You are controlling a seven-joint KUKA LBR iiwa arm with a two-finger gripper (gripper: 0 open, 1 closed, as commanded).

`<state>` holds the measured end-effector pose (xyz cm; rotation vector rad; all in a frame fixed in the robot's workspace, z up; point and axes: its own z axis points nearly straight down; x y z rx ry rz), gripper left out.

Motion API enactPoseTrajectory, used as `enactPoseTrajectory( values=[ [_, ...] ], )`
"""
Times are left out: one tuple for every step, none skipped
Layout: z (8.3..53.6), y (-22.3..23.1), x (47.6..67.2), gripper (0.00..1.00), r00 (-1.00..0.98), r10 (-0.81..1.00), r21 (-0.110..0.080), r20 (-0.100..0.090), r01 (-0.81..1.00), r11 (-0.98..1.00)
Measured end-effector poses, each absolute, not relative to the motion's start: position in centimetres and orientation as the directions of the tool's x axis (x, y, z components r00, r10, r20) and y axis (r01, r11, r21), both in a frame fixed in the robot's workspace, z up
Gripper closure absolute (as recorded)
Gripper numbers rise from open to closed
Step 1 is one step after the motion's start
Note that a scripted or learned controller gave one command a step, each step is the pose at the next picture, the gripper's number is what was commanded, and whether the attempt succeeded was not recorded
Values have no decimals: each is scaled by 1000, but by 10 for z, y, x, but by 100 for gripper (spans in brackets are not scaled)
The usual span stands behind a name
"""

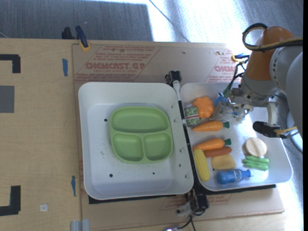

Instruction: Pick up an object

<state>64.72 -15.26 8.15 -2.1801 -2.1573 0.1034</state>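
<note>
The right bin holds several toy foods. At its far left lie an orange pepper, a small green can and a carrot. A second carrot, a red-brown sausage, a corn cob, a yellow block, a blue bottle, green beans and a tan round piece lie nearer the front. My gripper hangs low over the bin's far part, just right of the orange pepper and above the upper carrot. Nothing visibly sits in it.
The left bin carries a green divided plate. A black clamp sits where the two bins meet at the back. A cable loops above the wrist, and the arm's black attachment juts over the right bin's right side.
</note>
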Motion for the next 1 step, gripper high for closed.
enactPoseTrajectory(
  values=[
    [81, -153, 647, 0, 11, 1000, -99, 3, 995, -10]
  ],
)
